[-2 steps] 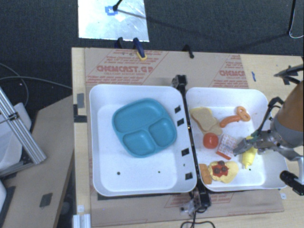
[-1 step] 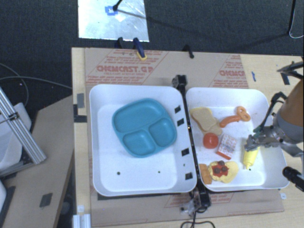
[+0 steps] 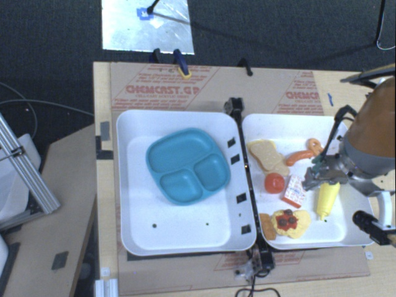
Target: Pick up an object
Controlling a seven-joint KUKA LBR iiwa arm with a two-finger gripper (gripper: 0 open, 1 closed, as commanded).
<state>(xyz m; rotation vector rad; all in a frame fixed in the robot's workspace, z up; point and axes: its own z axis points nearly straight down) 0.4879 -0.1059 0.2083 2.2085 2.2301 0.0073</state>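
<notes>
- Presently, pincer hangs low in the right bin, just above the yellow bottle; whether it is parted or closed cannot be told.
- Left of the yellow bottle: red-white packet, tomato.
- Bread slice upper left of the bottle.

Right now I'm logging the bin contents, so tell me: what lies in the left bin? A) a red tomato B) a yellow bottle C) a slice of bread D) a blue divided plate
D: the blue divided plate lies alone in the left bin, while the bread slice, tomato and yellow bottle all sit in the right bin.
</notes>
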